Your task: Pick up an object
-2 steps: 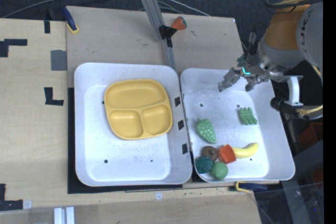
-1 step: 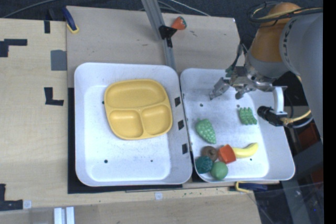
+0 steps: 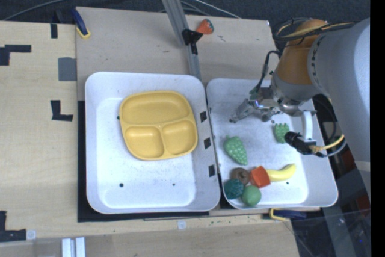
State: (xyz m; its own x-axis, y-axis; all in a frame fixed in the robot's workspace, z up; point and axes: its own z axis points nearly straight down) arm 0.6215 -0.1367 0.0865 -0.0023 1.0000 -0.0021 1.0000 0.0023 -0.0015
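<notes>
Gripper (image 3: 248,110) low over the right bin (image 3: 319,192), fingers spread apart and holding nothing!
Green grape bunch (image 3: 236,150) lies just below it; banana (image 3: 281,173), orange block (image 3: 260,177) and green ball (image 3: 251,195) cluster at the near edge, yellow divided plate (image 3: 159,124) left.

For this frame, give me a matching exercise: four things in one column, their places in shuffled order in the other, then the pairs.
Things:
1. yellow three-compartment plastic plate
2. yellow toy banana
3. green bumpy toy grape bunch
4. gripper

Places:
A. upper part of the right white bin
B. middle of the right bin, by its left wall
C. left white bin
D. lower right bin, right of the orange block

Pairs: 1-C, 2-D, 3-B, 4-A
</notes>
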